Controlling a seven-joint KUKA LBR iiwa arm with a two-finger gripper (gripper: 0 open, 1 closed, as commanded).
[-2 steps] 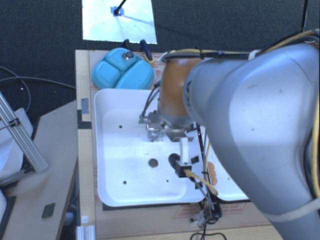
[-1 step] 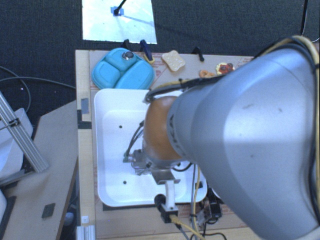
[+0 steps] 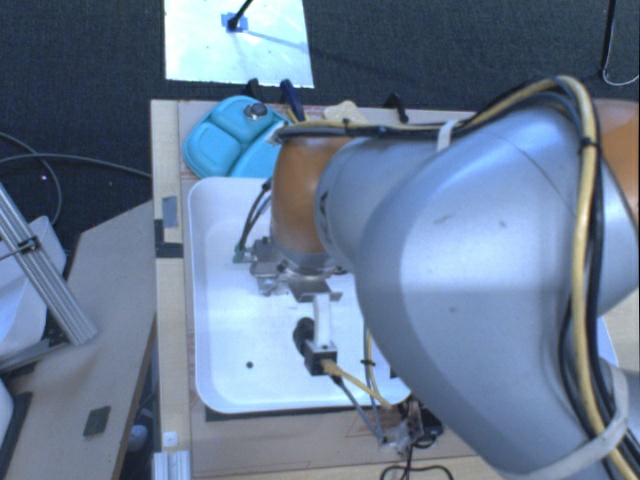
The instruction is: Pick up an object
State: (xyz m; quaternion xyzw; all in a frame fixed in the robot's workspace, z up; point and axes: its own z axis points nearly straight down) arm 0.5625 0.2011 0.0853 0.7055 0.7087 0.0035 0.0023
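Note:
The grey arm with its orange band (image 3: 300, 183) reaches from the right over the left white bin (image 3: 215, 268) and covers most of the bench. Its gripper (image 3: 285, 276) hangs low over the middle of that bin, its tips hidden among the metal wrist parts. A light blue rounded plastic thing (image 3: 228, 138) lies at the bin's far left corner, partly on the rim, well apart from the gripper. A small dark speck (image 3: 250, 365) shows on the bin floor near the front.
A dark blue handle-like item (image 3: 292, 98) and a cream-coloured thing (image 3: 340, 114) peek out behind the arm at the far edge. The right bin is hidden by the arm. A pale sheet (image 3: 235, 28) lies on the dark floor beyond the bench.

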